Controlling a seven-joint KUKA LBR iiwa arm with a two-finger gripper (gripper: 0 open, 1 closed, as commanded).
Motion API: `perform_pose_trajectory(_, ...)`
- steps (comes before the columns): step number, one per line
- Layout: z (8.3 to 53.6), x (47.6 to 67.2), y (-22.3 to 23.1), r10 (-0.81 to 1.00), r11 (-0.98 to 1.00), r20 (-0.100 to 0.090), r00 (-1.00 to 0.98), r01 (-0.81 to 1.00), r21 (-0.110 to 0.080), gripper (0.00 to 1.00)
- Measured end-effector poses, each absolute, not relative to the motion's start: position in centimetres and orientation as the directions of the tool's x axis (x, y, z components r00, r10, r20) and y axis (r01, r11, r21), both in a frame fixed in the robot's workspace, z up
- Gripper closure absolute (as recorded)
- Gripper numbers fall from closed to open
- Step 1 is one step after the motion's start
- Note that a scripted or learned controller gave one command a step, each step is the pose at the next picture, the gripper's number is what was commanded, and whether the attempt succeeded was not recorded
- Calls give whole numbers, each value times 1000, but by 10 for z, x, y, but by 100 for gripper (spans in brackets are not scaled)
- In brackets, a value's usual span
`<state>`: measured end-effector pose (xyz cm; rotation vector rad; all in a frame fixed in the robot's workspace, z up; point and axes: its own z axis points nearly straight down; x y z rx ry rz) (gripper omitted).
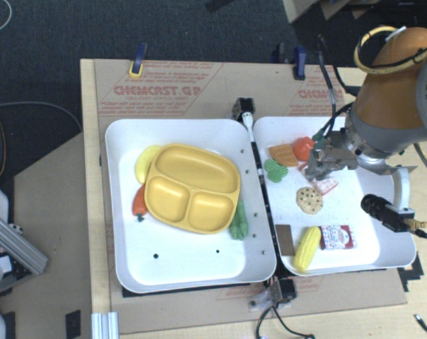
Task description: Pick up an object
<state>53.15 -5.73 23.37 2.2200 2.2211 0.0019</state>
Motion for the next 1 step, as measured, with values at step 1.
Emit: perform_pose_trajectory(1,214,532,-52,1000,0,1,0,1000,-4,100)
